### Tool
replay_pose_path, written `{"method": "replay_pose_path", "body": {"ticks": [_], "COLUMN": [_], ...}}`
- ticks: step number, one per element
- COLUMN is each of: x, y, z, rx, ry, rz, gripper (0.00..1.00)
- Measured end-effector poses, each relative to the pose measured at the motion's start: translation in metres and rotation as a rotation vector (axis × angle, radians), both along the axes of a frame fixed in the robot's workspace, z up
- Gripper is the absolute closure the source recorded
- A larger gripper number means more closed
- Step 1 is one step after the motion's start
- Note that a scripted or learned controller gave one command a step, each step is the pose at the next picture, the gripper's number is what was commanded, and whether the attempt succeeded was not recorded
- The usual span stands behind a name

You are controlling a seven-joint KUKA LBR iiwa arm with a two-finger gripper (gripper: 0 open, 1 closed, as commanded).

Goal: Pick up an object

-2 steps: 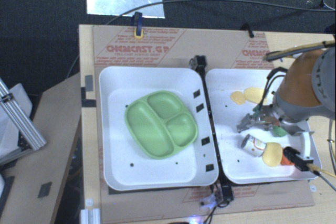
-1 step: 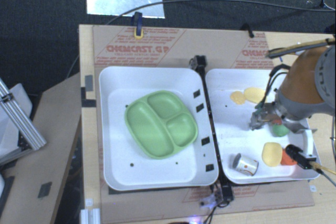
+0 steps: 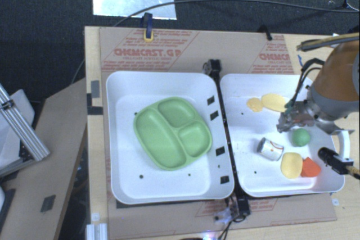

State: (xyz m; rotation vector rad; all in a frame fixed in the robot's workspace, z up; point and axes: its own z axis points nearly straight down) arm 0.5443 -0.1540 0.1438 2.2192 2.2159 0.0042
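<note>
Now the gripper (image 3: 290,121) hangs low in the right bin (image 3: 242,177), green ball (image 3: 301,137) at its five o'clock, fingers too blurred — can't tell open or closed.

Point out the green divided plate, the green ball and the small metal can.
Green three-compartment plastic plate (image 3: 171,132): camera view, on the ridge where its compartments meet.
Small round green ball (image 3: 301,137): camera view, on its top surface.
Small silver metal can lying on its side (image 3: 270,149): camera view, on its side wall.
</note>
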Motion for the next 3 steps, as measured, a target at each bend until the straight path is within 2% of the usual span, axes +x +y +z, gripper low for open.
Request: {"method": "replay_pose_path", "body": {"ticks": [1,2,3], "x": [0.012,0.014,0.013], "y": [-0.002,-0.002,0.053], "z": [0.055,0.098,0.086], "rx": [0.0,0.0,0.003], "ry": [-0.002,-0.001,0.004], "rz": [0.007,0.008,0.011], "gripper": [1.0,1.0,1.0]}}
